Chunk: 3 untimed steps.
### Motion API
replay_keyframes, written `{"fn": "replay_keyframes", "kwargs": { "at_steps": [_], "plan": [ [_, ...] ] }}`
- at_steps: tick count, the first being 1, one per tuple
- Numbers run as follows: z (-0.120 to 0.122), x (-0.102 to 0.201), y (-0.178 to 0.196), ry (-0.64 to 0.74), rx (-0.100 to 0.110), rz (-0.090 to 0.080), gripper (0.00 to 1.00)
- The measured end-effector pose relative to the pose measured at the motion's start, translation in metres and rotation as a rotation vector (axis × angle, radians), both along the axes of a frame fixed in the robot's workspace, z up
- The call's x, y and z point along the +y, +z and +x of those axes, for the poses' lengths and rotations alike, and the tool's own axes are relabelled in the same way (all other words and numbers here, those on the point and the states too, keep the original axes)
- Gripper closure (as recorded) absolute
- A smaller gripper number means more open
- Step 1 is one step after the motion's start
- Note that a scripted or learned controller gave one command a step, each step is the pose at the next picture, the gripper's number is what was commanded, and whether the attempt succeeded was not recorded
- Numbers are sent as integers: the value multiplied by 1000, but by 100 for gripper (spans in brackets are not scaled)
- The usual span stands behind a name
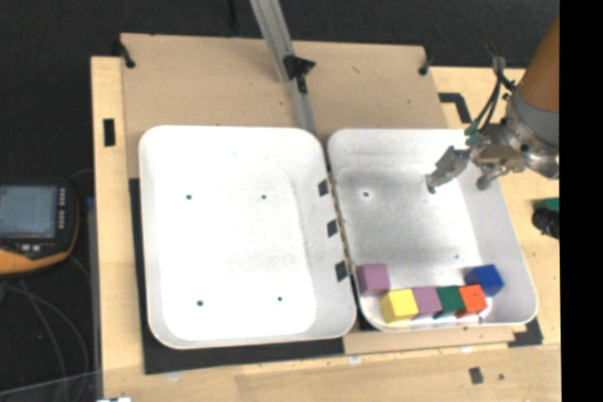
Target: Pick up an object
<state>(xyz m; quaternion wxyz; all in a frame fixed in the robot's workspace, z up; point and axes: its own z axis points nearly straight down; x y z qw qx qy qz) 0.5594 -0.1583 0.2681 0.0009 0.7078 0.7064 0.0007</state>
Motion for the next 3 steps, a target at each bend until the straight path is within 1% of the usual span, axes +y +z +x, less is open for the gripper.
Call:
{"fn": "replay_keyframes", "kwargs": {
  "at_steps": [1,2,3],
  "plan": [
    [8,9,-9,5,3,0,0],
    [47,13,-1,7,-2,-1,0],
    [28,117,-71,10,8,3,0]
  ]
}}
